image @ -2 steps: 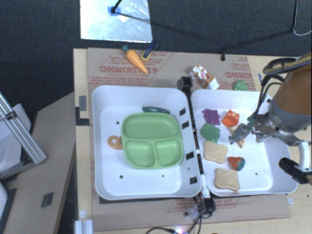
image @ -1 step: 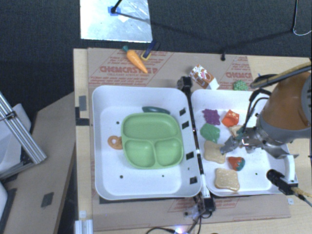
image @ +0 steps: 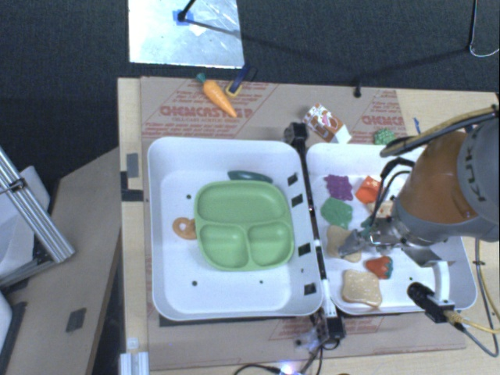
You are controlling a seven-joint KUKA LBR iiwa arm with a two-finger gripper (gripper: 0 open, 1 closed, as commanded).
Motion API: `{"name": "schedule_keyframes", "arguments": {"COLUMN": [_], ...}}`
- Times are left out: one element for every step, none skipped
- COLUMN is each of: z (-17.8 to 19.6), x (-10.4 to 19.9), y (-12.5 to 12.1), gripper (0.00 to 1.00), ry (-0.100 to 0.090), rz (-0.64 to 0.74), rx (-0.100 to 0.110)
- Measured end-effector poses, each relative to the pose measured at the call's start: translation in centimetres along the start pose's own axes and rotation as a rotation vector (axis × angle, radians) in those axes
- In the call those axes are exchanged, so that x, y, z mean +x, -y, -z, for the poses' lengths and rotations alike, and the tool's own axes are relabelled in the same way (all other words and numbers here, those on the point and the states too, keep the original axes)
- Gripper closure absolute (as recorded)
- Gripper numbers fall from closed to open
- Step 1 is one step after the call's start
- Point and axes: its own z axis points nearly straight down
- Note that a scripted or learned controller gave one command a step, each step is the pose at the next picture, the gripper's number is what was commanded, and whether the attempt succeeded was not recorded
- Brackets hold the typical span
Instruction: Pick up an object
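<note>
Food toys (image: 337,211) crowd bin (image: 469,291), seemingly gapless.

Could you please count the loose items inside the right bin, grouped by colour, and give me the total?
Purple: 1, the purple piece
Green: 1, the green piece
Orange: 1, the orange piece
Red: 1, the red piece
Tan: 2, the bread slice and the tan piece
Total: 6 visible; the arm may hide more.
</note>
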Motion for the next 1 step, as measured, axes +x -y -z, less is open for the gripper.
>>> {"name": "schedule_keyframes", "arguments": {"z": [-1.93], "x": [0.03], "y": [-0.14], "gripper": [0.00], "ry": [-0.001], "rz": [0.000], "rx": [-0.002]}}
